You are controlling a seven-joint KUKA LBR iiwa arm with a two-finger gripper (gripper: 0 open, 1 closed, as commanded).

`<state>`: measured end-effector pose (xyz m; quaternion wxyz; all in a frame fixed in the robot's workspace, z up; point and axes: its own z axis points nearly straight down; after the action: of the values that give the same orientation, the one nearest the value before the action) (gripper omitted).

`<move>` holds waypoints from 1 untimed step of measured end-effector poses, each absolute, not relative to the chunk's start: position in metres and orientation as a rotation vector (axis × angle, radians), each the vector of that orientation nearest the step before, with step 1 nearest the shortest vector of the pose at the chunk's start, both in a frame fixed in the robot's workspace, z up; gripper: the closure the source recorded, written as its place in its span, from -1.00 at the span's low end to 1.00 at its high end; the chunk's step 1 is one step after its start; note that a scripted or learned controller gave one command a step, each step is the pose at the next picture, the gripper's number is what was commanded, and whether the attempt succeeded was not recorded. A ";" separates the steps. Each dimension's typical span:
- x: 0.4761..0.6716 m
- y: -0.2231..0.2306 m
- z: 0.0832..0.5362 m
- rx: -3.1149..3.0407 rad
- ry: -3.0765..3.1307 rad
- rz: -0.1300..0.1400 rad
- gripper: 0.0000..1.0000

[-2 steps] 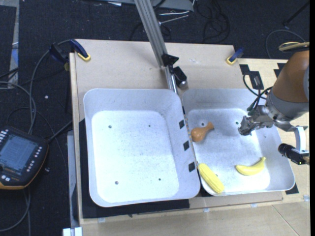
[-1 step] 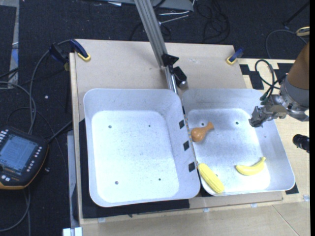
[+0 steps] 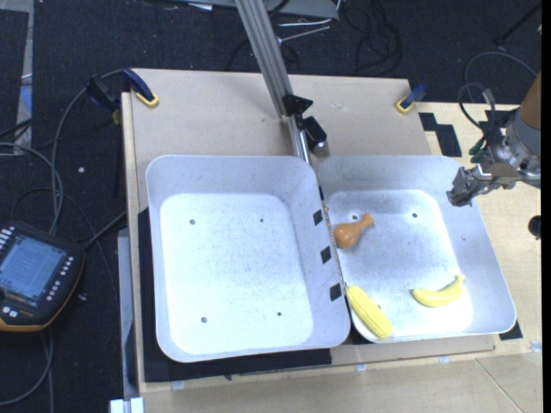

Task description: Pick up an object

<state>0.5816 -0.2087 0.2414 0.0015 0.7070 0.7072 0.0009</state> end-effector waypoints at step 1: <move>0.582 -0.209 0.269 2.219 2.221 0.002 1.00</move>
<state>0.5821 -0.2087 0.2691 0.0010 0.7069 0.7073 0.0006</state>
